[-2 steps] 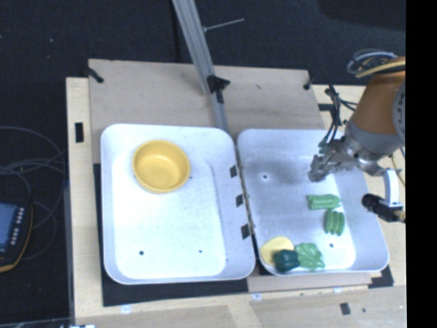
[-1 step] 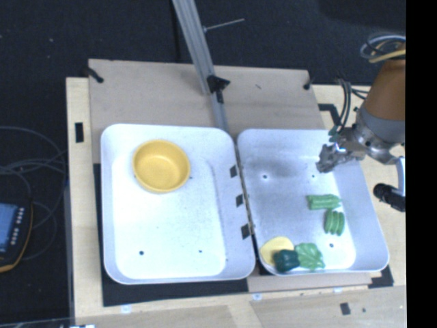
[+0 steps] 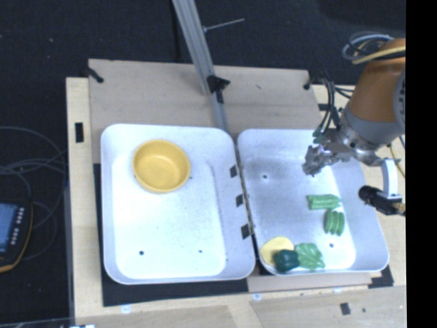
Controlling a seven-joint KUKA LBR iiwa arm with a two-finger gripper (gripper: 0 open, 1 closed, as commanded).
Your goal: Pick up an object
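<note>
Gripper [image 3: 315, 162] hovers over right bin [image 3: 273, 183], upper edge; finger state can't tell. Risk: toys clustered at bottom edge, descent here grabs nothing.

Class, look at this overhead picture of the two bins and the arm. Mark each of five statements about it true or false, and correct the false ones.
1. The round yellow bowl sits in the left white bin. True.
2. The end effector is over the left bin. False: it is over the upper part of the right white bin.
3. Two small green oblong pieces lie in the right bin, below the end effector in the view. True.
4. The cluster of a flat yellow piece and green pieces lies at the far edge of the right bin. False: it lies at the near edge.
5. The yellow bowl holds a green piece. False: nothing shows inside it.
</note>
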